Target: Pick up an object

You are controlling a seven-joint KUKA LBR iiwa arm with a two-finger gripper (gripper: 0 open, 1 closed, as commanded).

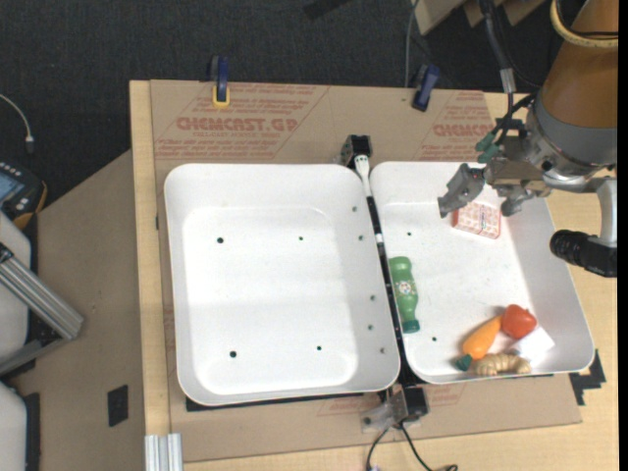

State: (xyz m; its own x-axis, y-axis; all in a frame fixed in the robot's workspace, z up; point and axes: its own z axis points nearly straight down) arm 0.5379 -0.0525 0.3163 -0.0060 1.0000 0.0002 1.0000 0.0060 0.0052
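Bench (147, 292) topped with a cardboard sheet (294, 116), red print on it, pinned by two clamps (220, 78) at the far edge. Two white bins on the sheet, touching: left bin (182, 263), right bin (564, 302). Small black clips, probably, at the bins' seam, far (355, 149) and near (407, 402).

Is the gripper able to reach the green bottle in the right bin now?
Probably yes. The green bottle lies alone by the right bin's left wall, nothing on it; the gripper hovers above the same bin.
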